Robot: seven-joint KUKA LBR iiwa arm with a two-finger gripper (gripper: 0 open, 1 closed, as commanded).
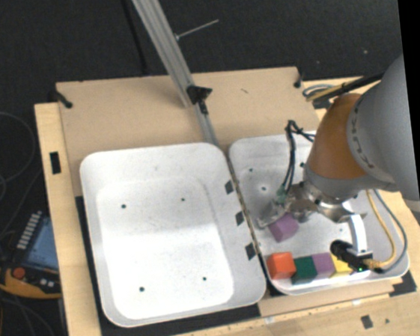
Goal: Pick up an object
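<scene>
In the right bin [258, 158] my gripper [281, 214] reaches down just above a light purple block [284, 228], near the bin's left wall. The arm's wrist covers the fingers, so the grip on the block stays hidden. Along the bin's front wall lie an orange block [282, 264], a green block [305, 268], a second purple block [323, 263] and a yellow piece [342, 266].
The left bin [161, 233] sits beside the right one, with a divider edge between them. A slanted metal rail [170, 51] rises from the back of the bench. The grey arm with its orange band [335, 142] and cables covers the right bin's far side.
</scene>
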